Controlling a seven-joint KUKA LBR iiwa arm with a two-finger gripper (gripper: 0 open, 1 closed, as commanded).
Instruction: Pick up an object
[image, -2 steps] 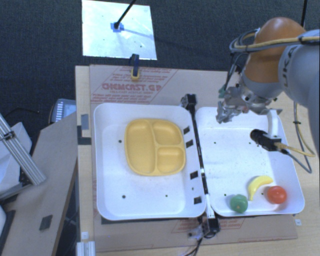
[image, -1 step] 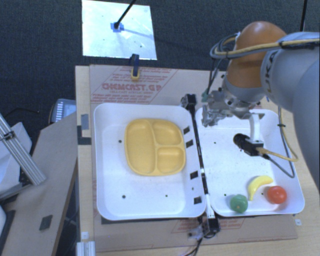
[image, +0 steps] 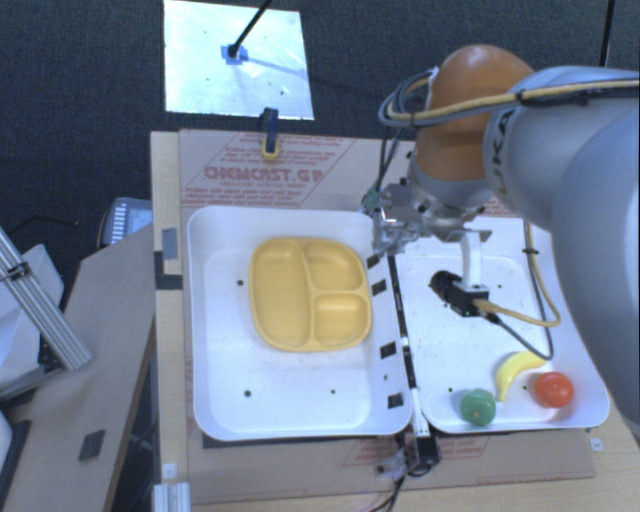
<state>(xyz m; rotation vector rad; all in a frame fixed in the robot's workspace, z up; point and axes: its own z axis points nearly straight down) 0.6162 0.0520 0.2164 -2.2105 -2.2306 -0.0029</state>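
Note:
In the right bin (image: 440, 350), three small things lie near the front right corner: a green ball (image: 477, 405), a yellow banana (image: 512, 372) and an orange-red ball (image: 552, 389). A yellow divided plate (image: 305, 295) lies in the middle of the left bin (image: 215, 330). My gripper (image: 385, 238) hangs over the far end of the wall between the two bins, just beyond the plate's right corner and far from the three fruits. The wrist above it hides its tip.
The bins rest on a cardboard sheet (image: 265, 172) with a yellow clamp (image: 270, 142) at its far edge. A shiny sheet (image: 237, 60) lies behind it. An aluminium rail (image: 35, 300) stands at the left. The arm's bulk covers the right bin's far right part.

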